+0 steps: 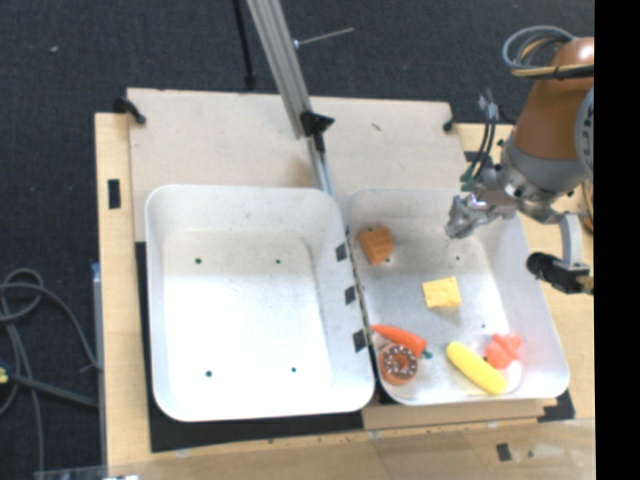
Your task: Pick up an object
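The right bin (520,268) holds several small objects: an orange-brown chunk (376,244) near its far left, a yellow cheese-like block (441,294) in the middle, an orange carrot (400,336) above a round brown doughnut (399,364), a yellow banana (475,367) and a red-orange piece (505,349) at the front right. My gripper (460,220) hangs over the far right part of this bin, up and right of the yellow block, with nothing visible between its fingers.
The left bin (250,298) lies beside the right one. A slanted metal rail (285,63) rises from the back of the bench between the bins. Cables lie on the floor at the left.
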